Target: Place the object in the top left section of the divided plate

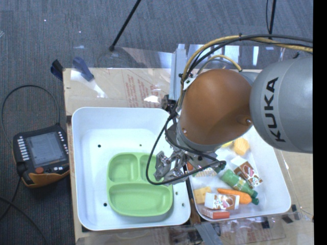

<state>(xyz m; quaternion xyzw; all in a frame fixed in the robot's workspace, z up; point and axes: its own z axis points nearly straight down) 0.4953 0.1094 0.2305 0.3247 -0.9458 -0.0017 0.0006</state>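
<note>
Arm [225, 106] overhead | pincer [166, 167] — grip unclear — at divided plate [138, 193] top-right rim | object unidentified

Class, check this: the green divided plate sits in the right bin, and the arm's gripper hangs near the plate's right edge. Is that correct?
One detail is wrong. The camera view shows the green divided plate in the left bin, not the right one. The gripper does hang near the plate's right edge.

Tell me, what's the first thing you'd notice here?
The big orange dome of the robot arm fills the middle, hanging over where the two white bins meet. Below it, its gripper hovers at the right edge of the green divided plate in the left bin. Toy foods, like a carrot, lie in the right bin.
</note>
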